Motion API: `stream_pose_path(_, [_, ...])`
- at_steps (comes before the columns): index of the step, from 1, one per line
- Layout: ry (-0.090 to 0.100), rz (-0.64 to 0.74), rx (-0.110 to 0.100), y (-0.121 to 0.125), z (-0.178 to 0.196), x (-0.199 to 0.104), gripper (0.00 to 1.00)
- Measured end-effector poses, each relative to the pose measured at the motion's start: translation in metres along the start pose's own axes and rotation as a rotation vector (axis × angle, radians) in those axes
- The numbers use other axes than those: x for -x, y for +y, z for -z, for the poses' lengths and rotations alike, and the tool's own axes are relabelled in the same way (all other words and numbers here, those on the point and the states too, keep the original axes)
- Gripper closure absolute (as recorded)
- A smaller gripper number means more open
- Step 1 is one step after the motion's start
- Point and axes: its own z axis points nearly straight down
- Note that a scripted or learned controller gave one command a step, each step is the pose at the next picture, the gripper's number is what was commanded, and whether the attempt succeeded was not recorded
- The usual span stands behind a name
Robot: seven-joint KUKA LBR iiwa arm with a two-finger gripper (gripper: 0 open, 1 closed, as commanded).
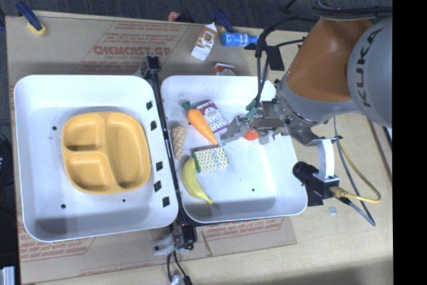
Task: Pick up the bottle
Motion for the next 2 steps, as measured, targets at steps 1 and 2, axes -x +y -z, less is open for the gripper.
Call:
stream_pose_path(1, [0.000, 0.005, -0.002, 0.000, 0.010, 0.000, 1.00])
stream_pose_path(2, [0.000, 0.109, 0.000, -0.026, -0.094, 0.073, 1.00])
